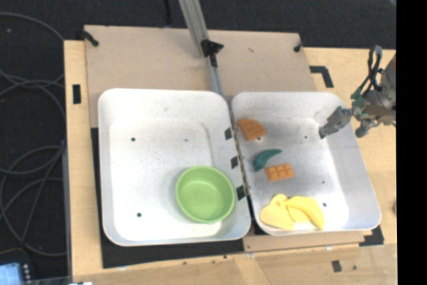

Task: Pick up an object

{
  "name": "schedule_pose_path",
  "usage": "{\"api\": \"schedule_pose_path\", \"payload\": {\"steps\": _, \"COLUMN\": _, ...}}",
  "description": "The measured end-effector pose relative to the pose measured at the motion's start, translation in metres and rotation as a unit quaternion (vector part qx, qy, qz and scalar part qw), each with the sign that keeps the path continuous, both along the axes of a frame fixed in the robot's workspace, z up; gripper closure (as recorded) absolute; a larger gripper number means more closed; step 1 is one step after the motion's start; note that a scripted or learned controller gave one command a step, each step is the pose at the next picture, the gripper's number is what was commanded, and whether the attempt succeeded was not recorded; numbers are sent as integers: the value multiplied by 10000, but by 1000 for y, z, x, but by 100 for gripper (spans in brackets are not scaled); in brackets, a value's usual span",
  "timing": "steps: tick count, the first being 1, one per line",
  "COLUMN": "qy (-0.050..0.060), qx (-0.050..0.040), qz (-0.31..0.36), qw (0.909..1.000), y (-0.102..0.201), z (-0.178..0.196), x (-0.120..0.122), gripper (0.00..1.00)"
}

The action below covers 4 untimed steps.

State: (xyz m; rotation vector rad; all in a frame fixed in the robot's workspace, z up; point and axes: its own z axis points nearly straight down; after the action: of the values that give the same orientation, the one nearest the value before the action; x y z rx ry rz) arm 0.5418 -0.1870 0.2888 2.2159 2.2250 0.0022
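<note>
teal piece | long axis slants up-right (curved) | right bin

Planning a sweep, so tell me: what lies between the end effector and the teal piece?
Bare white floor of the right bin separates the end effector from the teal piece, seen in the camera view.

— Arm position?
— Far right of the frame, at mid-height; little of it visible.
— Gripper?
— Extends leftward and slightly down from the wrist. Nothing seen between its tips.
</note>
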Motion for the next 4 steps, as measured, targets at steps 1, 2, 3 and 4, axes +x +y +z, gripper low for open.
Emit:
{"api": "schedule_pose_path", "payload": {"steps": 1, "qy": -3, "qx": 2, "qz": -4, "qw": 10000, "y": 0, "z": 0, "x": 0, "gripper": 0}}
{"api": "schedule_pose_path", "payload": {"steps": 2, "qy": 21, "qx": -8, "qz": -22, "qw": 10000, "y": 2, "z": -44, "x": -6, "gripper": 0}}
{"api": "schedule_pose_path", "payload": {"steps": 3, "qy": 26, "qx": -5, "qz": -33, "qw": 10000, "y": 10, "z": -96, "x": -2, "gripper": 0}}
{"api": "schedule_pose_path", "payload": {"steps": 4, "qy": 28, "qx": -8, "qz": -28, "qw": 10000, "y": -1, "z": -145, "x": -2, "gripper": 0}}
